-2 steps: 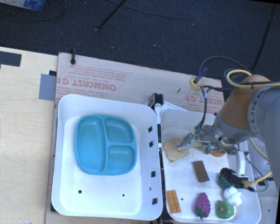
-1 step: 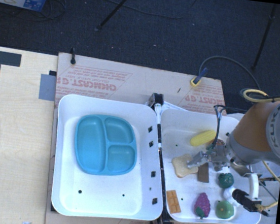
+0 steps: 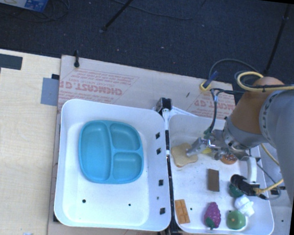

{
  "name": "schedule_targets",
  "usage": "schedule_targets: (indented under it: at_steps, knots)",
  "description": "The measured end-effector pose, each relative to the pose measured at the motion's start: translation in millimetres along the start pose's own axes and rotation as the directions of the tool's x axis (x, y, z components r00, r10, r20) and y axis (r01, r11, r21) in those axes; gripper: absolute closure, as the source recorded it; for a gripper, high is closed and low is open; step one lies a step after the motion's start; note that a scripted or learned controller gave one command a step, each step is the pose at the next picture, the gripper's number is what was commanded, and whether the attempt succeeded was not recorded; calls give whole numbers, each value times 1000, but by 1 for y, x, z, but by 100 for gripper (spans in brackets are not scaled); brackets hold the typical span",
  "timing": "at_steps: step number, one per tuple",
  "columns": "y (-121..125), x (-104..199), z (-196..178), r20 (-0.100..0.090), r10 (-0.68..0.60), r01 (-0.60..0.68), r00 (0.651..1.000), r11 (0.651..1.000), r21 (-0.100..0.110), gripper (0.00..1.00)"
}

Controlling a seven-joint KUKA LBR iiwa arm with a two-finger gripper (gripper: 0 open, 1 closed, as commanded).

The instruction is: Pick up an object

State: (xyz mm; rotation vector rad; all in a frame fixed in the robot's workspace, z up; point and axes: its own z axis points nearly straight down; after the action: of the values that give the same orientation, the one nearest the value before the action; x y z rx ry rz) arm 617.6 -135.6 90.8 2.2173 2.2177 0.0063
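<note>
Camera view: my gripper (image 3: 195, 147) hangs low at the right bin's (image 3: 267, 224) left wall, touching a tan flat piece (image 3: 181, 156). Finger spread: cannot tell. My wrist hides the bin's far edge.

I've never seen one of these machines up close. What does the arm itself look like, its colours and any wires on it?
The arm is a thick, rounded grey tube with an orange band above its wrist. Yellow and dark cables loop out beside that band and run down towards the wrist. The gripper at the end is small, metallic and grey, much thinner than the arm that carries it.
</note>
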Motion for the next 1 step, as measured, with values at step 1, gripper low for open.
schedule_targets:
  at_steps: [1]
  knots:
    - [26,-52,-49,-1,0,0,1000,1000,11,0]
